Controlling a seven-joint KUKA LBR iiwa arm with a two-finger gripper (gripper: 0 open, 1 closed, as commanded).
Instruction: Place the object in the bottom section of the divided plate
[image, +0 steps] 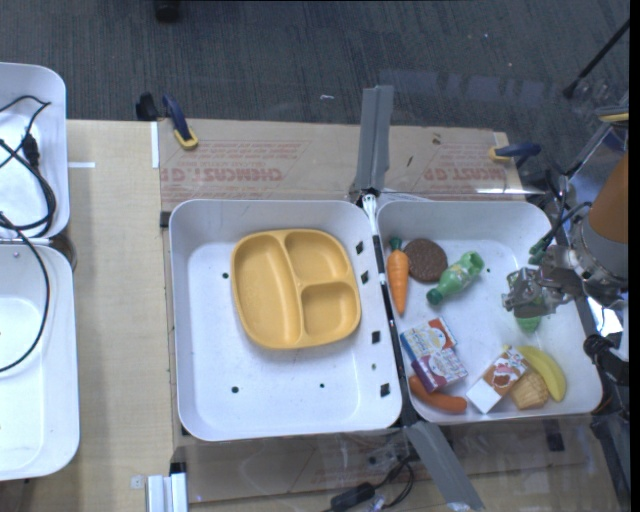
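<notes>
Claw, its grip state unreadable, is hovering over something green right of the green bottle; a centred, squared descent seems wise.

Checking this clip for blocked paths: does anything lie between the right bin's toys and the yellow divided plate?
Only the raised bin walls where the two bins meet. The divided plate sits alone in the left bin, its sections bare; the carrot lies nearest that divider.

A yellow divided plate is sitting in the white left bin. At three o'clock, the white right bin is showing an orange carrot, brown cookie, green bottle and yellow banana.
</notes>
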